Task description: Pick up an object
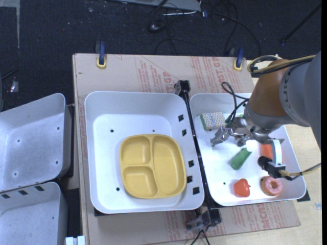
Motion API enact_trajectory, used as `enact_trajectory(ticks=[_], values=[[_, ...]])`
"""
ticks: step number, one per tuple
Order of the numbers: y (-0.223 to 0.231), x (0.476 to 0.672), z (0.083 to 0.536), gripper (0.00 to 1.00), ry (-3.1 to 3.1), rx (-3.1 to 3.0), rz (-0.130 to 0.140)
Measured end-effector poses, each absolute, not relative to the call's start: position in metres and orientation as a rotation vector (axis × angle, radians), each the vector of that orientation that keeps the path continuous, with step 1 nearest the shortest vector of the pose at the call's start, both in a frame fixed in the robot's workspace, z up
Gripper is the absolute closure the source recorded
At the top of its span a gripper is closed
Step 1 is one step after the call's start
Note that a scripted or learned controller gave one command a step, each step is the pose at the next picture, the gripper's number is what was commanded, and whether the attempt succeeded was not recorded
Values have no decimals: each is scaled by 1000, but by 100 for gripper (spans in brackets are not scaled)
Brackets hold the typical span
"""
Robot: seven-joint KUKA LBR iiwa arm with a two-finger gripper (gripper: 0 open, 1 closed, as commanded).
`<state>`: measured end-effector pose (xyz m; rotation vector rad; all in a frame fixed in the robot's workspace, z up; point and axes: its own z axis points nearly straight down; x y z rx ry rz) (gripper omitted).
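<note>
The counter [133, 65] carries two white bins. The left bin [102, 137] holds a yellow divided tray [152, 166]. The arm [286, 93] reaches over the right bin [219, 188], its end effector [220, 137] spread and holding nothing. Just beside it a green cylinder [240, 158] lies tilted, long axis running lower-left to upper-right.

A pale yellow divided plate [152, 166] lies in the white left bin [99, 111]. The white right bin [217, 198] carries a green cylinder [239, 158], a red-orange tomato-like piece [242, 187], a pink-and-tan ring [271, 186], an orange-red piece [266, 150] and a green-and-white speckled sponge [213, 120]. The arm [286, 98] is grey with an orange band. The bench board [133, 70] is tan with red print; its far edge bears yellow-and-blue clamps [101, 56].
</note>
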<state>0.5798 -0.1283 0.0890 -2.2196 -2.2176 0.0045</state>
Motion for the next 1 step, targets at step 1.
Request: enact_trajectory(ticks=[1], values=[[-129,581,103,100,-2220,-2224,0]])
